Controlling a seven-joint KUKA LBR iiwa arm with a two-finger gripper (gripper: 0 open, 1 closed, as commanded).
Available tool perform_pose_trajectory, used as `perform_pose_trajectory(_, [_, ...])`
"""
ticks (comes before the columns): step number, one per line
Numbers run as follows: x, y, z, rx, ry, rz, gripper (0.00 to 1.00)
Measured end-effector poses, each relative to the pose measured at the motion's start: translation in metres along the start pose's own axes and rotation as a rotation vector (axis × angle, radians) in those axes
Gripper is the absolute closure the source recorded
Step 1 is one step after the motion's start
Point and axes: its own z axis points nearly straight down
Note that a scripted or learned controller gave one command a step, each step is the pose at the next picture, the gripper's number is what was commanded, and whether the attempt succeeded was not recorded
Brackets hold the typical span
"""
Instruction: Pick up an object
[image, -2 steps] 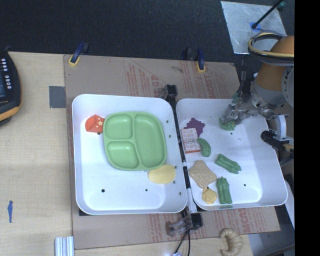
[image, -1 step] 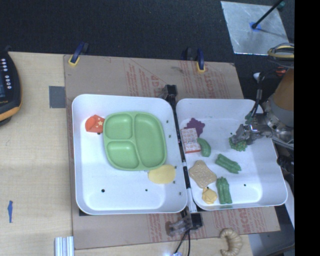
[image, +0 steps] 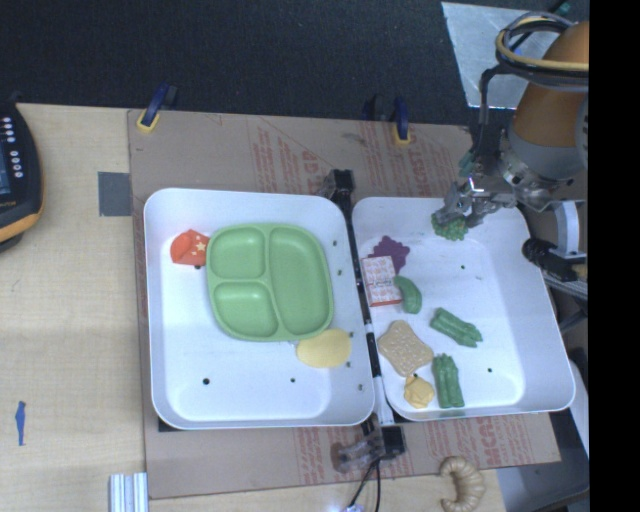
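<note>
Table (image: 70, 330): pale wood-grain surface, overlaid with a brown cardboard sheet held by blue clips at its far edge.

Left bin (image: 170, 400): shallow, white, smooth plastic, rounded corners. Contents:
- Green tray (image: 270, 280), matte plastic, rounded square with three compartments, lying near the bin's middle.
- Red piece (image: 188, 247), small and rounded with a yellow star mark, touching the tray's left edge.
- Yellow piece (image: 324, 349), smooth, oval, just beside the tray's near right corner.

Right bin (image: 520, 330): same make, side by side with the left one. Contents:
- Purple cluster (image: 390, 248), lobed outline, near the far left corner.
- Small printed box (image: 379, 279), white and red, rectangular, just beside the cluster.
- Green pod (image: 408, 293), smooth, elongated, touching the box's right side.
- Ridged green piece (image: 456, 327), oblong, lying apart near the middle.
- Tan cracker (image: 404, 346), square, dotted surface.
- Small yellow lump (image: 419, 391), near the front wall.
- Ribbed green piece (image: 446, 381), long, just beside the lump.

Tool (image: 462, 212): metallic, at the right bin's far edge, its fingers clamped on a bumpy green leafy piece (image: 449, 226), which sits at their tips over the bin's far part.
</note>
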Motion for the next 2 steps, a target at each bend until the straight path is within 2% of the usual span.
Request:
perform_pose_trajectory(1, [0.065, -0.031, -0.013, 0.013, 0.002, 0.000, 1.00])
perform_pose_trajectory(2, [0.107, -0.091, -0.026, 0.016, 0.002, 0.001, 1.00])
